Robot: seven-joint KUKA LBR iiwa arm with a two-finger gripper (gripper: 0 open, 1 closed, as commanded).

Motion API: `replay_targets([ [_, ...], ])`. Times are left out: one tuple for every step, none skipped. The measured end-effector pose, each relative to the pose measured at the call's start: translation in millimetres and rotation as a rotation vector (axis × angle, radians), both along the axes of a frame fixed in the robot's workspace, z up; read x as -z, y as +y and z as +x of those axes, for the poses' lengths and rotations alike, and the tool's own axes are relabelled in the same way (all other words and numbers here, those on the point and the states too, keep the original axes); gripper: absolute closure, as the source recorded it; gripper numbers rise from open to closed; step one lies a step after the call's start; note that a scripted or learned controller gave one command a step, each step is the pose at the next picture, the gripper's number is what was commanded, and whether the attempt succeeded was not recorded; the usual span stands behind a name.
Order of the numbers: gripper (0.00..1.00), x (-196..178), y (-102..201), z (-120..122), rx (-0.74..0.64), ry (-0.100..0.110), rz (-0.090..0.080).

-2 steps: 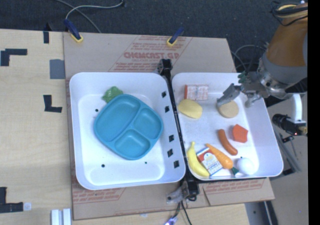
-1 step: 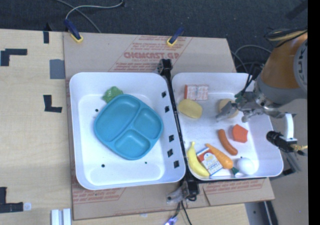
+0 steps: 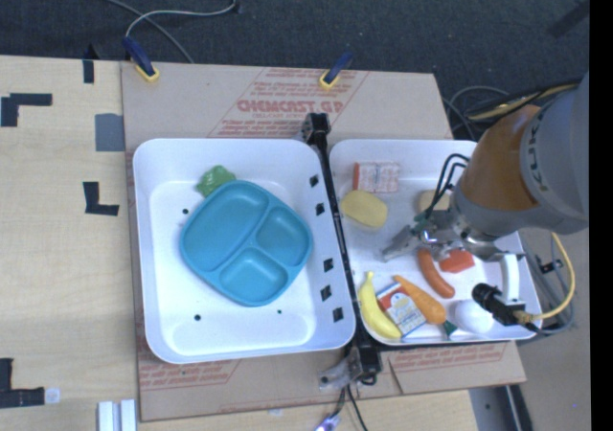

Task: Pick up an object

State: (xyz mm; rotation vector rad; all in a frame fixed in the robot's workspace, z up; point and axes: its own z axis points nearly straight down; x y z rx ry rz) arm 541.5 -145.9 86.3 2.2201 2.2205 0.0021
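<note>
Even, bright light (slightly soft focus), faint shadows.

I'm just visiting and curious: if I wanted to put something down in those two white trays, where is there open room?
The left bin has bare floor along its near edge, below the blue divided plate, and a strip on its far-right side. The right bin is crowded: banana, carrot, small box and the pincer. Its only open patch lies between the yellow lump and the banana.

Two white bins [image 3: 153, 257] [image 3: 412, 147]; one blue plate [image 3: 246, 241]; one banana [image 3: 375, 309]; two carrots [image 3: 421, 298] [image 3: 436, 275].
</note>
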Motion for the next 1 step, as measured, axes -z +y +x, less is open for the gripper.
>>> replay_targets([
  [1.00,-10.2,-0.9,0.9,0.000,-0.004,-0.003],
])
